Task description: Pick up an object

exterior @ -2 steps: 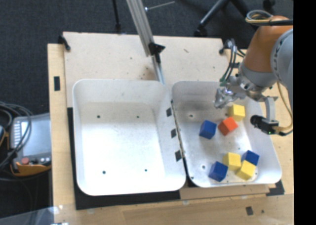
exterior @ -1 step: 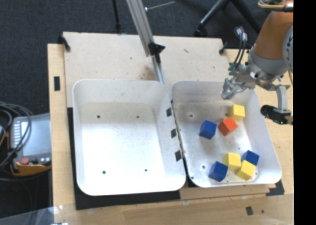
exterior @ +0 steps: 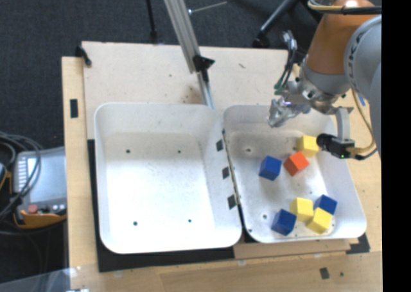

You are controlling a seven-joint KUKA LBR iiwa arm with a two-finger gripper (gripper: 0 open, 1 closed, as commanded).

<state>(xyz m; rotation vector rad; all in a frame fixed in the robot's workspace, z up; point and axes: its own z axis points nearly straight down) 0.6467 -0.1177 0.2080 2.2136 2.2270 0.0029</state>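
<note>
Presently the gripper point(exterior: 280, 116) is hovering at the upper edge of the right bin point(exterior: 356, 220), jaws' state impossible to tell, seemingly poised above the cubes lying loose below, the orange cube point(exterior: 296, 163) nearest centre.

I see both bins white — the left bin point(exterior: 160, 175) faintly speckled with dark dots, the right bin point(exterior: 257, 137) likewise. In the right one I count three blue cubes point(exterior: 270, 168), point(exterior: 283, 221), point(exterior: 327, 204), three yellow cubes point(exterior: 308, 144), point(exterior: 302, 207), point(exterior: 320, 220), and one orange cube point(exterior: 296, 163). The tabletop point(exterior: 135, 72) is pale tan wood. My arm point(exterior: 359, 53) is grey with an orange band — its end effector point(exterior: 280, 115) silvery metal. The floor point(exterior: 51, 8) is dark grey.
</note>
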